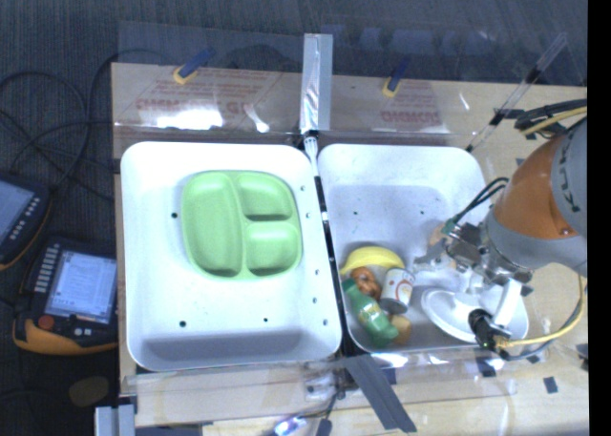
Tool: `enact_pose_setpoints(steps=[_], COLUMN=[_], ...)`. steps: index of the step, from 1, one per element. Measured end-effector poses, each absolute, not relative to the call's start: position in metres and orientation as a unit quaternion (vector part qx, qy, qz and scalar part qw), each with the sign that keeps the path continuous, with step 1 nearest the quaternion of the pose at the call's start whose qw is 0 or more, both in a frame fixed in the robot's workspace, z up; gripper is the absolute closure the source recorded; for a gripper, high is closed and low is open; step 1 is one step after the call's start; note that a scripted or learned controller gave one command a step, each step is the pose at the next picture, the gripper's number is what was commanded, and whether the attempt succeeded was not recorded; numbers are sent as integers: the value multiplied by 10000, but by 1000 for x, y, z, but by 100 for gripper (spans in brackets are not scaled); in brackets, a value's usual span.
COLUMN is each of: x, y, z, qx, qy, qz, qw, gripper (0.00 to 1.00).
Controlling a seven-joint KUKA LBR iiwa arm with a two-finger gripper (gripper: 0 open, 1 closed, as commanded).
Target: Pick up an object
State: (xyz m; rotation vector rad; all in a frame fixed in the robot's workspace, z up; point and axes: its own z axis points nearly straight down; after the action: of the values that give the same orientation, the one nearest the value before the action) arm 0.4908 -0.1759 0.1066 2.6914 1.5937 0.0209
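— Arm (549,200) position?
— Entered from the right, grey with orange band, wrist bent down over the right bin (382,172). Gripper (468,291) low in that bin's near right corner.
— State of the fingers?
— Cannot tell; lost among wrist hardware and cables.
— Nearest item?
— White dish (451,315), directly under the fingers, on the bin floor. Contact not discernible.
— Further stock, right bin?
— Clustered just left of the fingers: small white can (398,287) with a red label, closest. Past it, yellow banana (372,259). Below that, orange-brown figure (364,281) touching a green bottle (371,318), bottle lying tilted toward the bin's near wall.
— Left bin (153,262)?
— Well apart from the fingers, far left. Green divided tray (241,222), three compartments, flat on the bin floor.
— Off the table (535,110)?
— Handheld pendant (69,296) with lit screen on the floor, far left, cables trailing.
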Motion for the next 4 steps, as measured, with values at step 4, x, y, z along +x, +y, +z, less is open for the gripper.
enact_pose_setpoints(steps=[4], x=[663], y=[-89], z=[91], qx=[9711], qy=[2376], qz=[-168], qw=[-137], gripper=[0])
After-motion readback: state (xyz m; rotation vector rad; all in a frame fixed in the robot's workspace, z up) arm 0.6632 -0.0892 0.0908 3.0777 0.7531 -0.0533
